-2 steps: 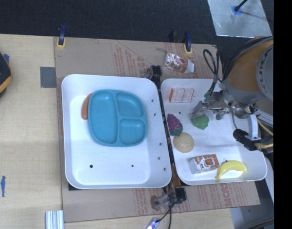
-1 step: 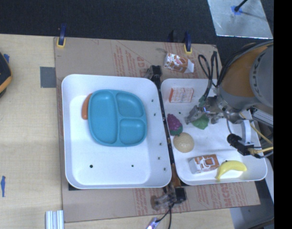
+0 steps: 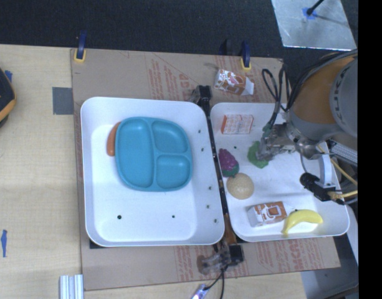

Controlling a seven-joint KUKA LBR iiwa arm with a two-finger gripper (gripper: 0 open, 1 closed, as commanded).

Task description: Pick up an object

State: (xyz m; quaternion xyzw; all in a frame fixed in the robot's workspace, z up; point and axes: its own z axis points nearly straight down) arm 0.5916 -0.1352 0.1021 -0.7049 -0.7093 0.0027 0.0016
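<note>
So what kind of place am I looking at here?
Probably a robot lab test bench: a robot arm reaches over two white bins holding toy food like a banana, with clamps pinning the cardboard.

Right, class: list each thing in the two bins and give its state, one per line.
Blue divided plastic plate: flat in left bin, covering an orange item.
Green toy: at the gripper, right bin.
Yellow banana: lying loose.
Purple grapes: loose.
Beige ball: loose.
</note>
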